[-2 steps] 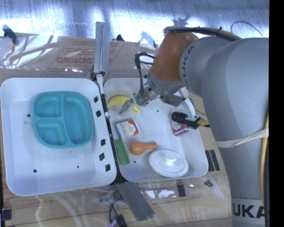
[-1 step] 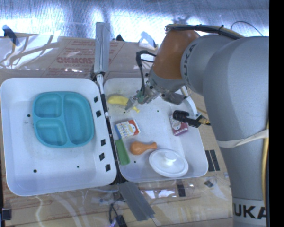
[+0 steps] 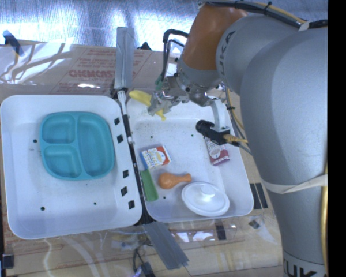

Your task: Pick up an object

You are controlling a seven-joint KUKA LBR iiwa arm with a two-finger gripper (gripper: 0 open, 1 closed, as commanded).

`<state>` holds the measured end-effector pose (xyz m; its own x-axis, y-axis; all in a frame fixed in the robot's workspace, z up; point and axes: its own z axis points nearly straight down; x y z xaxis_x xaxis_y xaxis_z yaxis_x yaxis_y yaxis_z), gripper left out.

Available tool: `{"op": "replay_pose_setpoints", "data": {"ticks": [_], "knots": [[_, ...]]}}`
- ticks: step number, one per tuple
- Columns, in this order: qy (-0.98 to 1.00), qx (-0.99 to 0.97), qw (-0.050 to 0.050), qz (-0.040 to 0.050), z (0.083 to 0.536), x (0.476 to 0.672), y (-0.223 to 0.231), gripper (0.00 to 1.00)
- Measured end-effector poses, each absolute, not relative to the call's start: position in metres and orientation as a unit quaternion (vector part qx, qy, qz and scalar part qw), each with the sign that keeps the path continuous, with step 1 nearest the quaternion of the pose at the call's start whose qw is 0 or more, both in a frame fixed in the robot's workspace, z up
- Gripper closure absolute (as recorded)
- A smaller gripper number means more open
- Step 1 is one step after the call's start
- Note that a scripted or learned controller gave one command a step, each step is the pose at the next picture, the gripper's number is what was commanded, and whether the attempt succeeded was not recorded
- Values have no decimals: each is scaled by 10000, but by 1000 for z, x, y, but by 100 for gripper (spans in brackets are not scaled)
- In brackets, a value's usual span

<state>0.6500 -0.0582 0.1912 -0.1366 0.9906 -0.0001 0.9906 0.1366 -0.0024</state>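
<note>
The arm works the grasping step: its gripper (image 3: pixel 160 104) sits low at the right bin's (image 3: pixel 242 180) eleven o'clock corner, on a yellow banana-like object (image 3: pixel 139 97). Whether the pincer is clenched on it cannot be told. Next comes a straight lift, if the grip holds. This bin also holds a small carton (image 3: pixel 154 156), an orange pear-shaped toy (image 3: pixel 173 180), a white lid (image 3: pixel 205 198), a green strip (image 3: pixel 149 184) and a red packet (image 3: pixel 218 152). The left bin (image 3: pixel 17 212) holds a teal divided plate (image 3: pixel 76 144).

yellow curved banana-shaped toy (image 3: pixel 141 98) | lying flat, tilted | far corner of right white bin (image 3: pixel 179 212) | its near end under the gripper (image 3: pixel 159 105)
</note>
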Motion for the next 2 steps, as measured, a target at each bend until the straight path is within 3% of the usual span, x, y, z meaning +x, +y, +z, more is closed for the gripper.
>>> {"op": "replay_pose_setpoints", "data": {"ticks": [1,2], "knots": [[-7537,-6572,9,12,191,650,-58,0],[-7254,-6883,30,31,122,592,-113,0]]}}
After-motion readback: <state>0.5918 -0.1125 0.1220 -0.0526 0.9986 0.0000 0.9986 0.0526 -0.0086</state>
